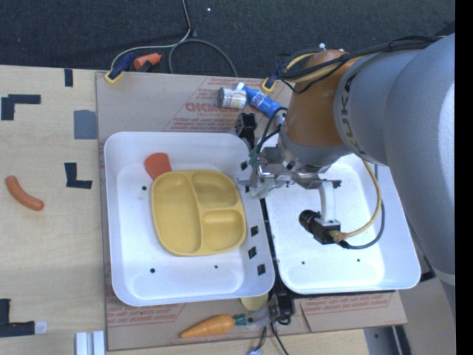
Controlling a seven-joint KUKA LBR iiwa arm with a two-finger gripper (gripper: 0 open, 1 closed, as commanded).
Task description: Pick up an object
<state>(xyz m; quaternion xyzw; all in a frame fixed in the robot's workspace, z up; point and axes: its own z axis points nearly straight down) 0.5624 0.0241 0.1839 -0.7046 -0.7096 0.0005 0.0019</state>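
Plate (pixel 198 211): yellow, divided, lying in left bin (pixel 122 198).
Gripper (pixel 257 176): over the bins' shared edge, at plate's 2 o'clock; grip state cannot be told.

A toy carrot (pixel 208 326) lies below the bins, a sausage (pixel 24 194) far left, a clamp (pixel 134 63) up top

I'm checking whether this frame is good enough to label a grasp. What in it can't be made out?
- Gripper: the wrist above covers its fingers in the camera view, so their state and any held thing are unreadable.
- Orange block: the yellow tray hides its lower part.
- Right bin: the arm covers its upper part.
- Bottle: label too small to read.
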